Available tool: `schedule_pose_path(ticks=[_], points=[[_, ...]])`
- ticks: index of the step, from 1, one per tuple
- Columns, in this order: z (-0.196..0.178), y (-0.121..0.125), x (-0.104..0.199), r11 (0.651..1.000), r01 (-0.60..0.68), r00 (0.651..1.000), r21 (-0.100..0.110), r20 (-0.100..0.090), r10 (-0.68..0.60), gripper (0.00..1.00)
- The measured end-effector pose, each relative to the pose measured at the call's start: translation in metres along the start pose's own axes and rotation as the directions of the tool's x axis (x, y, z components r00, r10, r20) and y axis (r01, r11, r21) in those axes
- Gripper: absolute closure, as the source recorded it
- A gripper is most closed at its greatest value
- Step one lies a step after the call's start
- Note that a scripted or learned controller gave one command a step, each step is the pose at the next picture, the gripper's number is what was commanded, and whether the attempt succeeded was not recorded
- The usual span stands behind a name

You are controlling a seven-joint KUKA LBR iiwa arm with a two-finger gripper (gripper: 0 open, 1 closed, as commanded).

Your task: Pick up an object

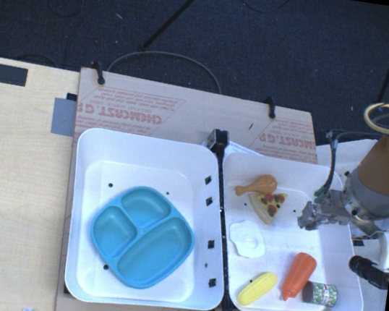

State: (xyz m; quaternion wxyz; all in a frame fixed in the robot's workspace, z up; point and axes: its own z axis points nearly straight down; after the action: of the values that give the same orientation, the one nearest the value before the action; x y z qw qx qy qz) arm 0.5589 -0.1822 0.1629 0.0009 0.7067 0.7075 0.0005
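Observation:
The right bin (300, 182) holds a brown chicken drumstick (257, 185), a pizza slice (268, 205), a white fried egg (247, 240), a yellow corn cob (257, 288), an orange carrot (298, 275) and a small tin can (321, 293). My gripper (312, 215) hangs over the right side of that bin, right of the pizza slice and above the carrot. I see nothing held in it.
The left bin (100, 151) contains a blue divided plate (142, 236). A black divider (215, 220) runs between the bins. The arm (382, 173) comes in from the right. Cardboard (186, 117) lies under both bins, a wooden bench top (6, 187) to the left.

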Motion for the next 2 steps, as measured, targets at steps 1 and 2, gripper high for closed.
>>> schedule_pose_path(ticks=[1, 2], points=[[-0.046, 0.001, -0.001, 1.000, 0.000, 1.000, -0.001, 0.000, 0.000, 1.00], [-0.039, -0.005, 0.046, 1.000, 0.001, 1.000, 0.006, -0.002, -0.001, 1.00]])
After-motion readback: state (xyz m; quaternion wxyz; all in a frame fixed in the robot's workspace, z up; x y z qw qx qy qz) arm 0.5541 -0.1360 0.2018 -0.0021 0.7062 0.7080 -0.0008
